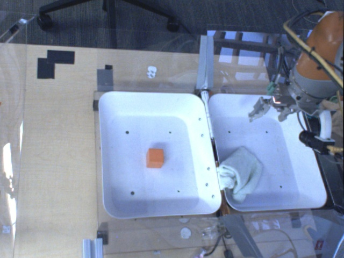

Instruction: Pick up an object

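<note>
The gripper point(270, 112) hangs spread and empty above the right bin point(301, 198). The crumpled cloth point(242, 173) stretches diagonally from the bin's near-left corner toward its middle. An orange cube point(155, 158) sits in the left bin point(118, 198).

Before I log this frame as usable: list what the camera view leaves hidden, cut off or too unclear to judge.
- Gripper: small and blurred over the right bin; finger state unreadable.
- Arm: cut off by the view's right and top edges.
- Cloth: crumpled against the bin's left wall; anything beneath its folds is hidden.
- Orange cube in the left bin: material too small to judge.
</note>
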Robot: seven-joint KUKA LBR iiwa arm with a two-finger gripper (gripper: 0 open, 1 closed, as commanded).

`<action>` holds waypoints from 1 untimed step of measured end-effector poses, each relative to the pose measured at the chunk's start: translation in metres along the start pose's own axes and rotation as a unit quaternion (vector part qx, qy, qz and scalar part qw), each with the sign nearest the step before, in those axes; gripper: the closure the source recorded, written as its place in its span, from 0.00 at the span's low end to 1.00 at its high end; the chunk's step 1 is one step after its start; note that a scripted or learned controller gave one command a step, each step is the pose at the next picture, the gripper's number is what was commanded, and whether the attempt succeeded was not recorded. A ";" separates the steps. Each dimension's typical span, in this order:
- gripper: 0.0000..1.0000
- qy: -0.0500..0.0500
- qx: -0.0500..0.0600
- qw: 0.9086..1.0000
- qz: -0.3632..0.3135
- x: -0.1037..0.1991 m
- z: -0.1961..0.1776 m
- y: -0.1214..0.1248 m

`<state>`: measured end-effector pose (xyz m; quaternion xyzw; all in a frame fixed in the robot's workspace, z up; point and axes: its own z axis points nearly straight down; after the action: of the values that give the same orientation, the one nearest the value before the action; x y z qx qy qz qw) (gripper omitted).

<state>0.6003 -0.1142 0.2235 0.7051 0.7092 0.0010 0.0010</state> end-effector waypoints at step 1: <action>0.00 0.000 0.000 0.990 -0.140 -0.019 0.126 0.064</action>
<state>0.6651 -0.1329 0.0974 0.5990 0.8007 0.0009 0.0018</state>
